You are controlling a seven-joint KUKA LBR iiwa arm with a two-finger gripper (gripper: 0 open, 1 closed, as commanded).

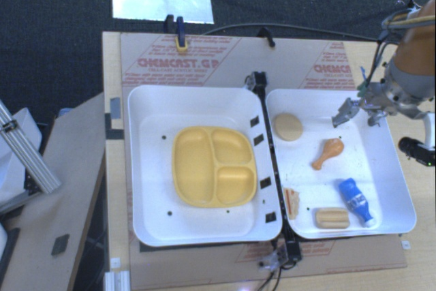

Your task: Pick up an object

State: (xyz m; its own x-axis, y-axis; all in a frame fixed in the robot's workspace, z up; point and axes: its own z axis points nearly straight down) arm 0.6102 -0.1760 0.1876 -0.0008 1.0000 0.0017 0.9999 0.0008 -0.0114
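Camera view looks down on two white bins side by side on the counter [116, 146]. Closest to us in the right white bin [402, 215] sit a tan bread roll [332, 218], a small striped bacon piece [291, 202] and a blue plastic bottle [356, 200]. A bit farther back lies an orange toy chicken leg [328, 152], long way slanting, fat end up and to the right. A round tan cookie [288, 126] sits beyond it. The left white bin [146, 112] holds a yellow plastic divided plate [214, 165]. Farthest back, the end effector [360, 112] hangs over the right bin with its fingers spread apart, holding nothing. The chicken leg is nearest it, just below and a little left, so it looks like the easy pick.
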